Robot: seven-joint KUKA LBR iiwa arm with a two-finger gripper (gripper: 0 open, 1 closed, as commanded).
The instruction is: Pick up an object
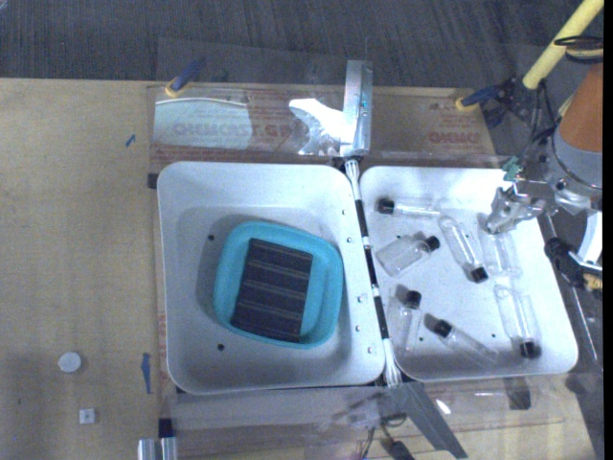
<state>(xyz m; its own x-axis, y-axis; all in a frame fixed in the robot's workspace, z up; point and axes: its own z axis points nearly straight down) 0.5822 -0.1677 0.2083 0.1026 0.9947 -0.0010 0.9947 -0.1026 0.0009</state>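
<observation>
The right bin (565, 357) holds several clear plastic vials with black caps: one near the back left (407, 205), one squat vial (405, 252), one slanted at the middle (463, 248), two at the front (410, 312) (458, 337) and one along the right side (515, 319). My gripper (500, 215) hangs over the bin's back right part, above the vials and just right of the slanted one. Nothing shows between its fingers.
The left bin (182, 257) contains a light blue tray (226, 266) with a dark ribbed block (274, 287) in it. A metal divider (358, 108) and crumpled plastic (316, 123) lie behind the bins. A yellow pole (567, 32) and cables stand at the back right.
</observation>
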